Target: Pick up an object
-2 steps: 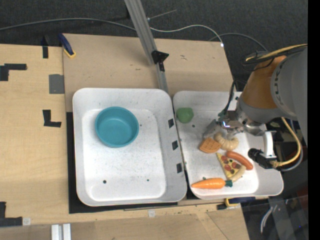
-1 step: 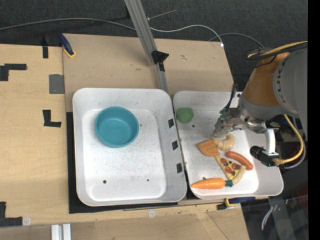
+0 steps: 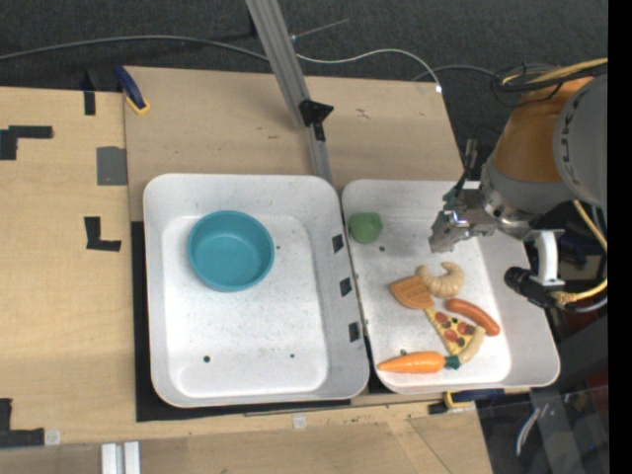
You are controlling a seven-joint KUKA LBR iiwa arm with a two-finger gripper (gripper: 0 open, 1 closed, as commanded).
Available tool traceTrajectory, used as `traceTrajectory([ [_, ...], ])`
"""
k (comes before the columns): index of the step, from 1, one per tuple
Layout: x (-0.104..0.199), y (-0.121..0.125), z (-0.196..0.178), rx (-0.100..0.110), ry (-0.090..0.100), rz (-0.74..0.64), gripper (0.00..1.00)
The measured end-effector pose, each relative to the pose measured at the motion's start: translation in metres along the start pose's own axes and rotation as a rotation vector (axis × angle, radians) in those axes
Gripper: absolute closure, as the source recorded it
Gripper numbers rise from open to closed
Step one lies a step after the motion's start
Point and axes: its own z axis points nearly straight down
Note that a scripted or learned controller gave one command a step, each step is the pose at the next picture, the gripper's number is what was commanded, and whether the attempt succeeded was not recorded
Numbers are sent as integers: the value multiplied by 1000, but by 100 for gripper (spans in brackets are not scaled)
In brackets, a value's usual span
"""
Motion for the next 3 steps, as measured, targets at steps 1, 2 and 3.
traceTrajectory([
  [1,8,-6,-56,-1,0,0,100],
  [2,8,-4,-109,-3,-1,1,100],
  [3,70,-13,-104,4,2,-5,100],
])
